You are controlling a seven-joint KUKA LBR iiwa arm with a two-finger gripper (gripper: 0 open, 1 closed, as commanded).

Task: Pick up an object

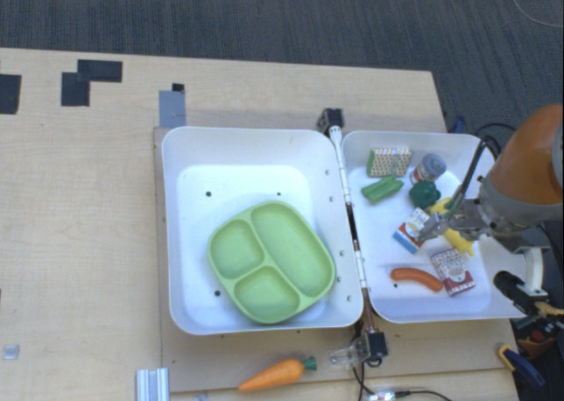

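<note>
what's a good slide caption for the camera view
KUKA arm's gripper reaches into the right bin of small items beside a green divided plate in the left bin.

Bright, even overhead light falls across the pale wooden surface. The two shallow white plastic bins glare slightly, nearly washed out, with soft shadows along their inner walls. Small items look soft and low in detail.

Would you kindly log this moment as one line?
gripper: low in right bin, over small packet | grasp: unclear | green plate: left bin
</note>
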